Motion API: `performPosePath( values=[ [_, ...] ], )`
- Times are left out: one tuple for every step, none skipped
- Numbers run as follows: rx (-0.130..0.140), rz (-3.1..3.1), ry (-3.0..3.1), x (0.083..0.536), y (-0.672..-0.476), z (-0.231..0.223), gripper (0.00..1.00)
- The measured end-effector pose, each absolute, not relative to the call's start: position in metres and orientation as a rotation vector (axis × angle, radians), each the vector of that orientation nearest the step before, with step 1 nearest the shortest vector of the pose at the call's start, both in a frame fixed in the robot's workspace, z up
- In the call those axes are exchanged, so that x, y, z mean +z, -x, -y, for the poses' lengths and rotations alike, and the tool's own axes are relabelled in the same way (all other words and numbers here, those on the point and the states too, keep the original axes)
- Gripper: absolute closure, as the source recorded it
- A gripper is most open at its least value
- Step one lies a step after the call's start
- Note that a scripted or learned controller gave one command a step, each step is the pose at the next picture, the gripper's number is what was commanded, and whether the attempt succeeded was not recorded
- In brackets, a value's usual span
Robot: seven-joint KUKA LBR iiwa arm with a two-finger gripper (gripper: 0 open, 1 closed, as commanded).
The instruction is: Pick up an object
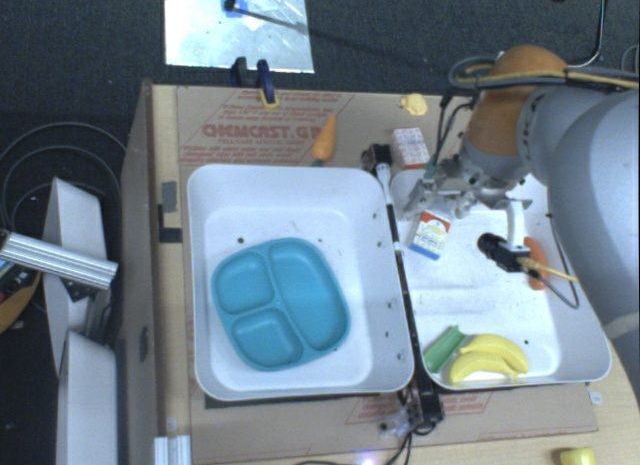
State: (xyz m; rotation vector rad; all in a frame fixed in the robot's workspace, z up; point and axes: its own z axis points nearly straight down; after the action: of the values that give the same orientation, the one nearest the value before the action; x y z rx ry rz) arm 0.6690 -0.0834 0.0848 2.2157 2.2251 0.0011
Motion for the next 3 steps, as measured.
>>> performPosePath(
  values=[
    [0.002,-2.222,-2.218,0.0850,-0.6691,0.0881,0.00],
    [0.002,-2.222,-2.218,0.0850,-0.6691,0.0880,0.00],
    [0.002,-2.224,-2.216,0.0849,-0.6691,0.0862,0.00]
  ],
)
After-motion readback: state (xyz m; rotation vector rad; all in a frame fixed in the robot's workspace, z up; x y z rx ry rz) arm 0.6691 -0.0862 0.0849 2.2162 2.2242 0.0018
